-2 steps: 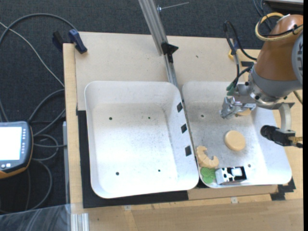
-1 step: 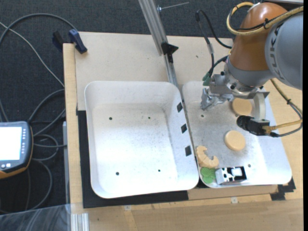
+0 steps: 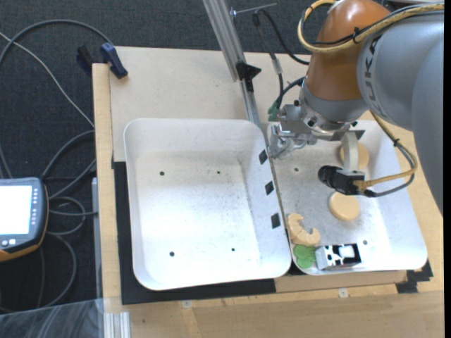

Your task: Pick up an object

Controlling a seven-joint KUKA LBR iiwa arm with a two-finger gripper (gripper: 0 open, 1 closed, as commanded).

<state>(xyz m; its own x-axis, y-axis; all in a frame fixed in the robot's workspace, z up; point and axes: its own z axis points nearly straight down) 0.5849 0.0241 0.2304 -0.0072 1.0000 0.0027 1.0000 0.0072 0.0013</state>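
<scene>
— How far along are you?

— Nothing picked yet. My gripper (image 3: pixel 282 144) hangs low at the far left corner of the right bin (image 3: pixel 394 248); its grip I cannot tell, and I see nothing in it.

— And the objects?

— The tan disc (image 3: pixel 344 207) lies mid-bin, well nearer than my gripper; the croissant-shaped piece (image 3: pixel 301 229) nearer still, beside the divider.

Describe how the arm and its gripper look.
The large grey arm has smooth rounded segments with dark lettering near the wrist, then a glossy orange dome-shaped band. A yellow cable loops over that band. Below sits a pale metal gripper with thin black wires running up from it.
</scene>
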